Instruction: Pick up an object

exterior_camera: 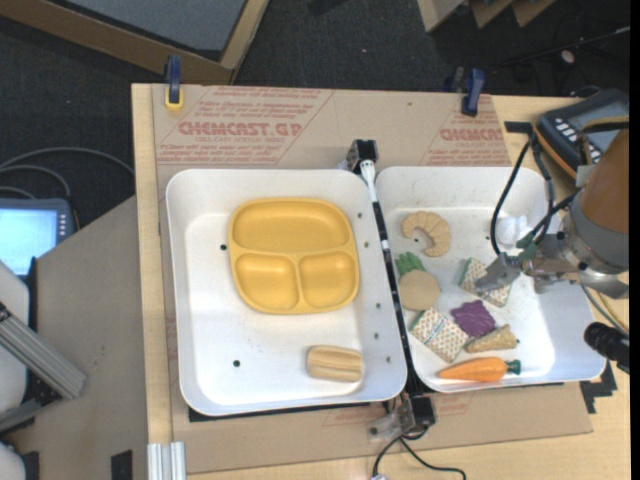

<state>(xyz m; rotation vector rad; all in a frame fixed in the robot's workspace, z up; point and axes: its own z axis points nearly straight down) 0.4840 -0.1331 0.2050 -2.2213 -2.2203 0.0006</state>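
The gripper [497,280] hangs low in the right bin [455,180], its tips over a patterned cracker square [486,274]; whether the jaws are spread or pinching cannot be told. Just below the jaws lie a purple piece [472,318], a cone wedge [492,341] and a carrot [477,370] by the near rim. Left of them sit a round cookie [419,290], green leaf [408,264] and croissant [428,231]. Beyond the divider, the left bin [200,298] holds a yellow divided plate [294,253] and a bread roll [334,363], with open floor around.

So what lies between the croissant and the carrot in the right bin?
In the camera view, between croissant and carrot: a round tan cookie and a patterned sandwich piece.
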